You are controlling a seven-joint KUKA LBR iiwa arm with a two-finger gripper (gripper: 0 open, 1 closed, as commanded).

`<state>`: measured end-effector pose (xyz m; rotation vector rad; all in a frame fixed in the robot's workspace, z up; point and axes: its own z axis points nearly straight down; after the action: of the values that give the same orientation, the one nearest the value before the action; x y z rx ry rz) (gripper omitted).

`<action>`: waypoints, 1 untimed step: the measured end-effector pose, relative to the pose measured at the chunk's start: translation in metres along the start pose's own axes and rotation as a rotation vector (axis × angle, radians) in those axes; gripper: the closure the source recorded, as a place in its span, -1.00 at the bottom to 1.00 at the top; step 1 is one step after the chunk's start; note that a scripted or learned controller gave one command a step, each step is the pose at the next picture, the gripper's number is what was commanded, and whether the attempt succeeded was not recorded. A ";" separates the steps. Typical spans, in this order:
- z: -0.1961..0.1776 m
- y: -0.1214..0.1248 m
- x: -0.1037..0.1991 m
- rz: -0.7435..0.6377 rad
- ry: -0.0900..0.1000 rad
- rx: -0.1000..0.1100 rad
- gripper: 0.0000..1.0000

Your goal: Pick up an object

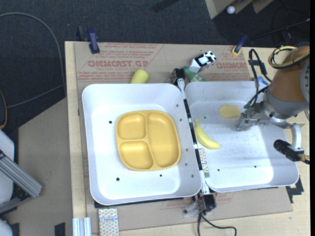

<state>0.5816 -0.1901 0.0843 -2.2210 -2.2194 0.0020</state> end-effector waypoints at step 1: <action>-0.083 -0.004 0.072 -0.002 0.000 -0.004 1.00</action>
<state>0.5783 -0.1185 0.1669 -2.2204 -2.2238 -0.0022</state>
